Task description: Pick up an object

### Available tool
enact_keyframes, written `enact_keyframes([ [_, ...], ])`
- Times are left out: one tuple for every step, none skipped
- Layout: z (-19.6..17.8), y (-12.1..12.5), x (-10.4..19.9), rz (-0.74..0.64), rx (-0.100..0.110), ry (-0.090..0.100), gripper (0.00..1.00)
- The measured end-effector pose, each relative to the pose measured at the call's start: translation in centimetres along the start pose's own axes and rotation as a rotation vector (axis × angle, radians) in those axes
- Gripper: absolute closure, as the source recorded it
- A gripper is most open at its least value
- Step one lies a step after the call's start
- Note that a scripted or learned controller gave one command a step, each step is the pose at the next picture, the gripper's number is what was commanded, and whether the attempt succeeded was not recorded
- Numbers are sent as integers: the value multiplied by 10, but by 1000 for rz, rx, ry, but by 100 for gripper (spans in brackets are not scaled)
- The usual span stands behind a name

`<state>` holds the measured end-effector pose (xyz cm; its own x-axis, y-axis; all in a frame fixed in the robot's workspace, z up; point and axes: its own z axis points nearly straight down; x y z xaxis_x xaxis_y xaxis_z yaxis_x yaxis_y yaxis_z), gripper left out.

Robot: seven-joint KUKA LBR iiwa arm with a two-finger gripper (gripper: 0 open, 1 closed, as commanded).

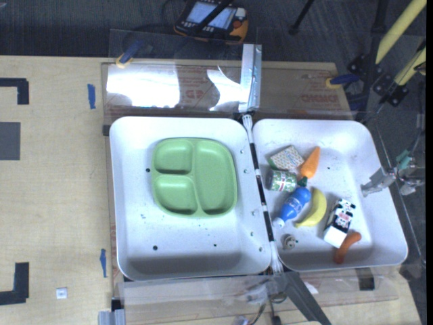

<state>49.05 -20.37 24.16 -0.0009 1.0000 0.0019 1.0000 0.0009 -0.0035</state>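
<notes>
The right bin (352, 141) holds a cluster of small objects. A patterned square pad (287, 158) lies beside an orange carrot (310, 162). Below them are a green-labelled can (283, 180), a blue bottle (293, 205) and a yellow banana (314, 209). A black-and-white carton (340, 224) and a red-orange sausage-shaped piece (346, 244) lie nearer the front, with a small grey round piece (290, 241) to their left. My gripper (383, 180) hangs over the bin's right rim, apart from all the objects, with nothing seen in it.
The left bin (128, 202) holds a green divided plate (195, 176). A ridge (258, 181) separates the two bins. A clear panel and metal post (251, 80) stand behind the bins. Tripod legs and a handheld controller (210, 17) are on the floor beyond.
</notes>
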Motion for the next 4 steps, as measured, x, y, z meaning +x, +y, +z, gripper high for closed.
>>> enact_keyframes([
  [58, 70, 34, -197, -6, -3, 0],
  [146, 117, 26, -416, -7, -4, 0],
  [155, 83, 34, -436, -7, -3, 0],
  [153, 114, 78, -461, -10, -14, 0],
])
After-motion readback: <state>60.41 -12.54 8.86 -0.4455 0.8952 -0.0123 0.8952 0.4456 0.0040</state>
